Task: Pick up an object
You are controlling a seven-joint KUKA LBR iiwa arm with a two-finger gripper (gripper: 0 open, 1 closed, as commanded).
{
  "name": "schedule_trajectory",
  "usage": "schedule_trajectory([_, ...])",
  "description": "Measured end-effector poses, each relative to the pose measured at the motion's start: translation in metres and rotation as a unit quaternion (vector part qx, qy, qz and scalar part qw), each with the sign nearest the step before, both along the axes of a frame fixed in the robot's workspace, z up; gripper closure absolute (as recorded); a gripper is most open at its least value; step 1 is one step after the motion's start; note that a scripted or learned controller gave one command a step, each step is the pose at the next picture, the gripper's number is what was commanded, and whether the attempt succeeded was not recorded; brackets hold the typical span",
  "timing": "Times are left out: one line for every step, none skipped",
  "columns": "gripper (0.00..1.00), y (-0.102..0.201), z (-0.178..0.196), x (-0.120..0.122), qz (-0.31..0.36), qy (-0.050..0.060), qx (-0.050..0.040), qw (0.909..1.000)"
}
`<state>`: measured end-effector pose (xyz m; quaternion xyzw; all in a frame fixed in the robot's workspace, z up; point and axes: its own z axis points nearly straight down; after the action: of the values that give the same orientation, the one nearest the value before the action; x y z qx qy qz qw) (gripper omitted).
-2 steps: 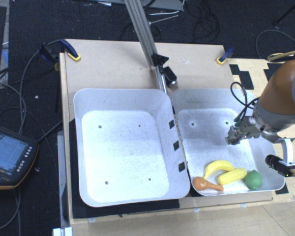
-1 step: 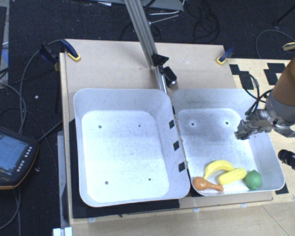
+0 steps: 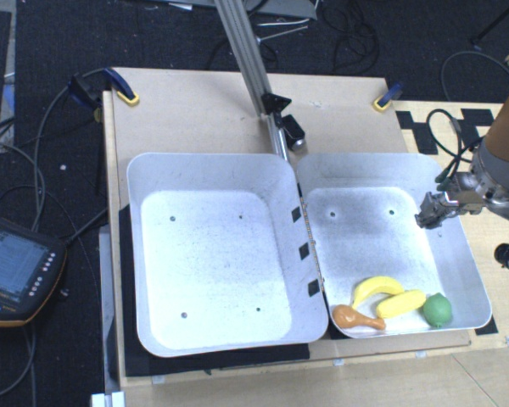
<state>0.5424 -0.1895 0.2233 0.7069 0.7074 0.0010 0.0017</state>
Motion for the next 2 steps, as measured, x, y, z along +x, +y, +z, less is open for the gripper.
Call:
schedule_trajectory([1.00,0.000,0.041,0.001,0.000,0.000,0.0001,1.0000])
schedule_trajectory([1.00,0.051,0.045,0.018,0.002,0.002,0.0010,1.0000])
